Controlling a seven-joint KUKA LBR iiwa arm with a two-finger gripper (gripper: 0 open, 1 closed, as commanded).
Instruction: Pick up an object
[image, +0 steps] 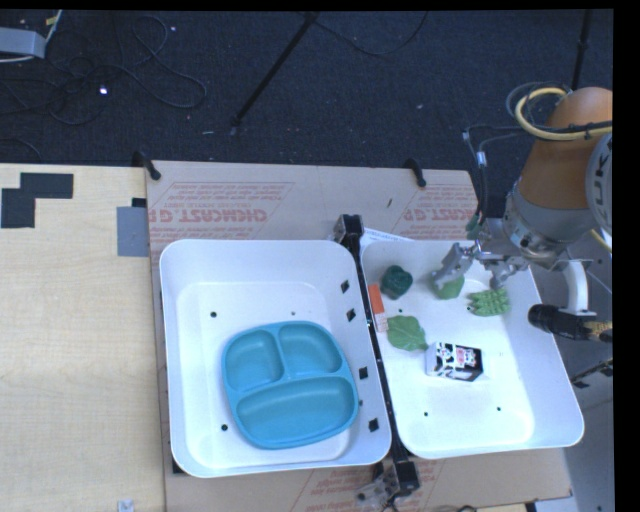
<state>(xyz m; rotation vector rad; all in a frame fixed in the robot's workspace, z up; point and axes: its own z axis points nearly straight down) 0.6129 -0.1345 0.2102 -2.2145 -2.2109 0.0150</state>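
In the left bin (180, 300) a blue divided tray (290, 385) lies toward the near edge. In the right bin (540, 420) a black-and-white packet (456, 361) sits mid-floor, a light green piece (406, 333) just beyond it near the divider, and a dark green lump (397, 281) farther back. At the far edge, the end effector (478, 264) hangs with fingers spread, a pale green item (449, 288) just beneath and a green toy (489, 301) beside it.
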